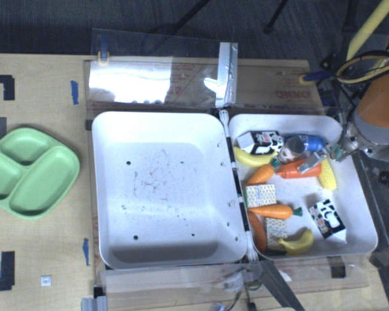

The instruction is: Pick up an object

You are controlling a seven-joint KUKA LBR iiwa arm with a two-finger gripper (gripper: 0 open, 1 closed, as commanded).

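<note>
Camera view: my end effector, its state impossible to tell, hovers at the right bin rim near crowded toy corn; I risk nudging neighbours and grabbing nothing.

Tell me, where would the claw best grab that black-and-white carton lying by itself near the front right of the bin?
Probably across the middle of the black-and-white carton, coming straight down from above. It lies flat on the floor of the right bin, slanted, with bare floor along both long sides, so fingers could likely close across its narrow width. The banana sits apart, to its left.
</note>
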